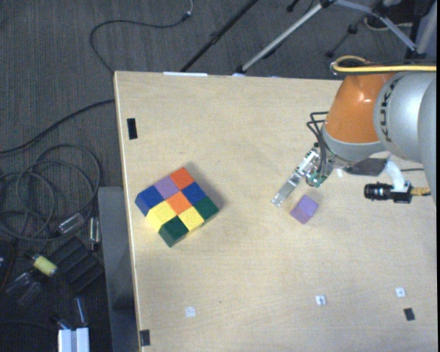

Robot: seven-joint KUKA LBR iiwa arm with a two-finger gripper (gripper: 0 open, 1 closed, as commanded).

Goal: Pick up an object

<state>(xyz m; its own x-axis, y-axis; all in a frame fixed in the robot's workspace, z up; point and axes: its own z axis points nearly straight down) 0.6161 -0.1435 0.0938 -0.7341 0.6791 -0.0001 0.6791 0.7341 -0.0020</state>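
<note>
One pale wooden worktop fills most of the view, its left edge meeting dark grey carpet strewn with black cables. A few small black and white markers dot the board near its left and lower edges.

One arm reaches in from the right, a grey body with a broad orange band above the wrist. A yellow cable runs along its top, and a small black cylindrical fitting sticks out below it.

One block cluster lies on the left half of the worktop, well apart from the arm. It is turned corner-on like a diamond. Its top shows about nine squares in a three by three grid: orange, purple, blue, yellow and green faces can be made out, though the exact count of each colour is hard to tell at this size.

One hand hangs from the wrist, pointing down and to the left towards the board. Two slim pale fingers appear close together, but whether they are parted or closed cannot be told, and nothing is seen between them.

One small purple cube sits flat on the worktop just beside the fingertips, to their lower right. It lies outside the fingers, apart from the cluster.
</note>
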